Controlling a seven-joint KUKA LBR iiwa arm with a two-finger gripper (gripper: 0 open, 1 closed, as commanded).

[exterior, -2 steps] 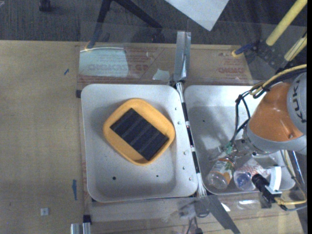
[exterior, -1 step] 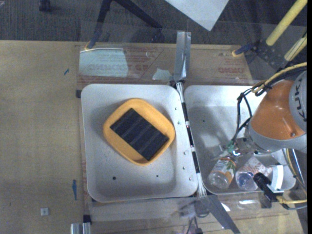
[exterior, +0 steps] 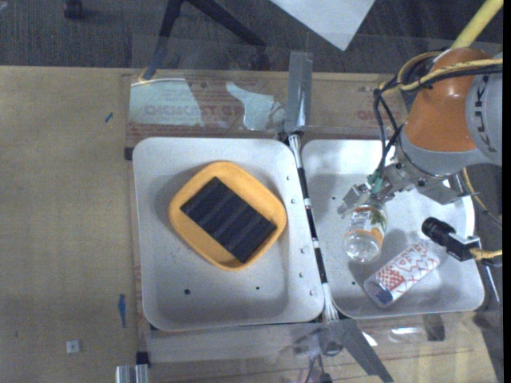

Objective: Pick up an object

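Tan bench [exterior: 56, 214], two white bins [exterior: 160, 294]; dark carpet [exterior: 48, 30]

The arm [exterior: 455, 126] is grey with a rounded orange band, black and yellow cables looping beside it.

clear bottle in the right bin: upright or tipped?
Tipped. The clear bottle lies on its side on the right bin floor, just under the hand, beside the red-patterned tube.
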